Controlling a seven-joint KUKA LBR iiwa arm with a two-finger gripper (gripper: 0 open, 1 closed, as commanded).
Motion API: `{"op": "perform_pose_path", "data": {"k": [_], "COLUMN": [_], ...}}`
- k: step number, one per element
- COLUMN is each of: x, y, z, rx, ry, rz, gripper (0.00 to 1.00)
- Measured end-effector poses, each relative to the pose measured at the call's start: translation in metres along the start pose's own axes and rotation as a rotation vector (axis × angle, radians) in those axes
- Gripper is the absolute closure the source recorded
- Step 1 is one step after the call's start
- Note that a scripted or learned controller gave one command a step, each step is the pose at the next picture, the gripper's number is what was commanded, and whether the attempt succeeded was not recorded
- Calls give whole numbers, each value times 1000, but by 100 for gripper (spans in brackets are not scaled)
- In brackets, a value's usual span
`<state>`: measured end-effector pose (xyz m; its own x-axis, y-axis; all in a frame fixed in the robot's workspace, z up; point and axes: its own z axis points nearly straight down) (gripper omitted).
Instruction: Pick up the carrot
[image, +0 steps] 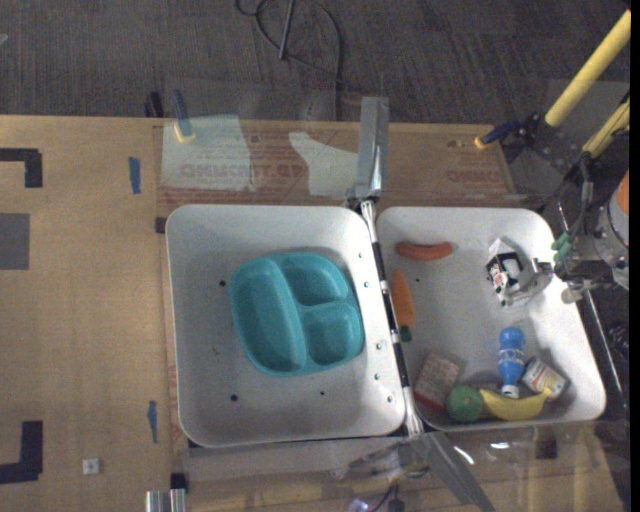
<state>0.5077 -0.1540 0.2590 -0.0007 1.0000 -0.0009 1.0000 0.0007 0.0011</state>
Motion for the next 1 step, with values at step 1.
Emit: {"op": "perform_pose_path", "data": {"k": [1], "x": [10], "y": [-6], "z": [104], "rx": [2], "ry": [3], "rz": [-294], "gripper": [0]}}
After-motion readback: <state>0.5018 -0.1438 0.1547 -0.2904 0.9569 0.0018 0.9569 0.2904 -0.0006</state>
